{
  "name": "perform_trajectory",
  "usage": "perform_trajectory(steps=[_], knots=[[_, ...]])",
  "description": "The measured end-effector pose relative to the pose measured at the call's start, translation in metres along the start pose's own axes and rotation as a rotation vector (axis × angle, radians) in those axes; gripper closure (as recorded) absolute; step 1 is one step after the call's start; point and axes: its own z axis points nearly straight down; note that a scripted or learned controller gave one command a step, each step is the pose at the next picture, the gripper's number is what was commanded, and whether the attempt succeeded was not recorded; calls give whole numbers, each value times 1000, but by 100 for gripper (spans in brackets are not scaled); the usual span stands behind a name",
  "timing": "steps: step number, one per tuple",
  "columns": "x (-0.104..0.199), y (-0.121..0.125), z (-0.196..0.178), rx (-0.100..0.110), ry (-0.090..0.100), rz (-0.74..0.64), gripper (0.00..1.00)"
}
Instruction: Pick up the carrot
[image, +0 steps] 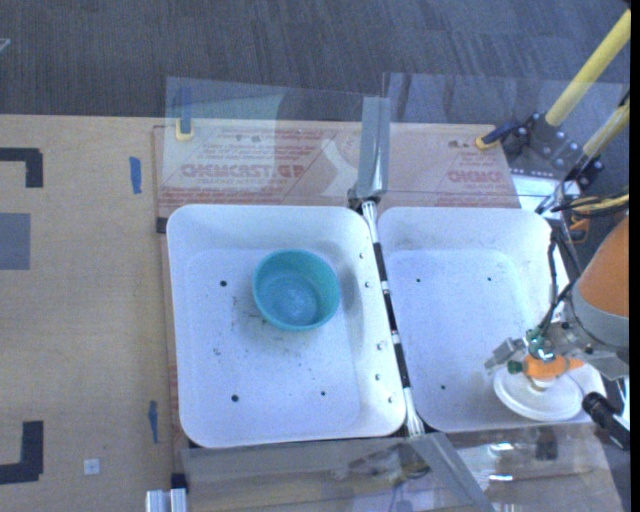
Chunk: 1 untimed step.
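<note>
Plywood bench (80, 330) carries two shallow white bins side by side, with clear plastic panels along the near edge and grey carpet beyond the far edge. Nearest, in the right bin's (450, 300) near right corner, a white plate (535, 400) lies partly over the rim, and the carrot (545, 368), a small orange piece, sits on it. The gripper (535, 350) hangs right over the carrot, touching or just above it; whether it is spread or pinching the carrot cannot be told. The arm's orange band (610, 280) shows at the right edge. Farther back, in the left bin (200, 380), a teal bowl (295, 290) stands upright near the middle. Beyond the bins, yellow rods (595, 65) slant up at the far right.
</note>
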Motion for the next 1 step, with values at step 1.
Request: perform_trajectory(steps=[1], knots=[[0,2,-10,-5,-1,0,100]])
